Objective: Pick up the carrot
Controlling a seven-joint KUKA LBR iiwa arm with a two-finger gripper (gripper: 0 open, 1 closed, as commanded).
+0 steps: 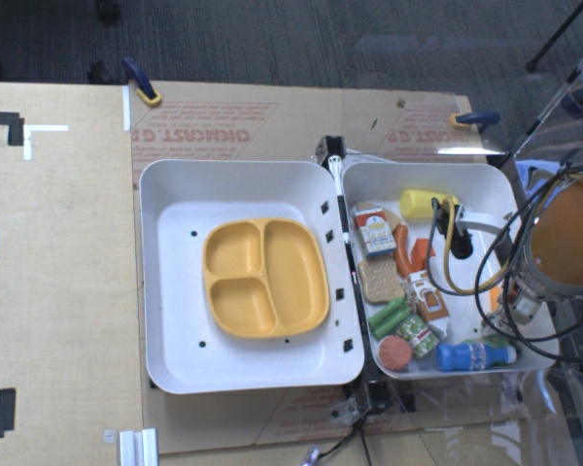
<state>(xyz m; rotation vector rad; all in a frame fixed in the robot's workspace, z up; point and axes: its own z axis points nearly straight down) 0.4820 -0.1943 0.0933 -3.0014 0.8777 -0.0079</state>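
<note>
1. I had the arm at the right edge of the right bin, its orange band the clearest part of it. The claw itself I could not make out among the cables and the wrist, so I could not tell whether it stood apart or together.

2. The carrot lay to the left of the wrist, well inside the right bin, a slim orange stick slanting between the small carton and a red-orange piece just beside it. Nothing gripped it; it rested on the bin floor among the other toy food.

3. Nearer the wrist than the carrot sat the yellow bottle, and below the wrist, toward the bin's front wall, the blue bottle.

4. Farther left still, the left bin held the yellow divided plate, well apart from the arm.

5. My reading: the pick had not been made. Reaching over the clutter, closing on the carrot and lifting it all remained, and the tight neighbours looked likely to spoil a grasp.
</note>
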